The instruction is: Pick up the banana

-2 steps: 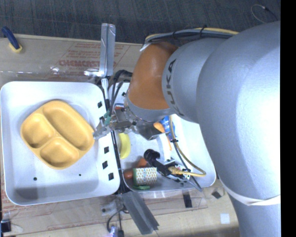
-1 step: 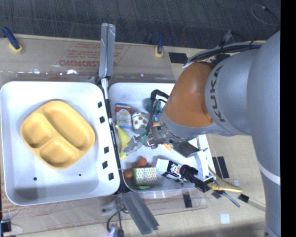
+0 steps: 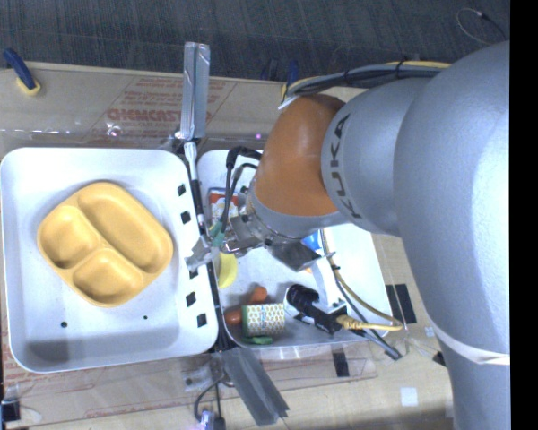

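The grey arm's end effector [image 3: 222, 240] reaches into the right white bin [image 3: 363, 240], beside the yellow curved banana [image 3: 227, 267] by its left wall; its grip cannot be told.

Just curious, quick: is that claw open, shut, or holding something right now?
Gripper: cannot be told; it is low in the right bin, beside something yellow.

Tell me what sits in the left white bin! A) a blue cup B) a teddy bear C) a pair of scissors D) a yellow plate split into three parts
D, because the left bin holds a yellow divided plate with three hollows, lying on the bin's white floor, well away from the arm over the other bin.
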Robot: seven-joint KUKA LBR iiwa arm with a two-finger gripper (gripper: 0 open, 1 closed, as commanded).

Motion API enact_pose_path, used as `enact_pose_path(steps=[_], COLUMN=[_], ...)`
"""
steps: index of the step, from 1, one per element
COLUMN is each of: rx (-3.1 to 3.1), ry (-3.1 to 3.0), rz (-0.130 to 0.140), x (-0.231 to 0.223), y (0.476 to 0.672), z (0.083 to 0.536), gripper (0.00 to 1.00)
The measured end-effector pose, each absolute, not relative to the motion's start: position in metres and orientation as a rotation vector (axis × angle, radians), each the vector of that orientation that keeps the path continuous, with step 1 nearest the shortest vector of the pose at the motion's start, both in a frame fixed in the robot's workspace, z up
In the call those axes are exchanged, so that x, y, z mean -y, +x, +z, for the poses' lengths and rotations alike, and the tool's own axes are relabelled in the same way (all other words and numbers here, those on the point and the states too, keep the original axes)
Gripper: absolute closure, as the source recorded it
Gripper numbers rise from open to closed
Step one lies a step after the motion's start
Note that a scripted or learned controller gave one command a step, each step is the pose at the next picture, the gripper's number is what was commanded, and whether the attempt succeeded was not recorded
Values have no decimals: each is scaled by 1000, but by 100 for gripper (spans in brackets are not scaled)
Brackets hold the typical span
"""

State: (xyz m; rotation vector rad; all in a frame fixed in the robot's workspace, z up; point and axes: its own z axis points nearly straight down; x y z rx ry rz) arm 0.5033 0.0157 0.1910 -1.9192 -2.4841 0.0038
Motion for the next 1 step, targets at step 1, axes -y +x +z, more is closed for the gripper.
enact_pose_path(steps=[1], rx=[2516], ry=[-1873], rz=[5], x=[4], y=[497], z=[191], gripper=[0])
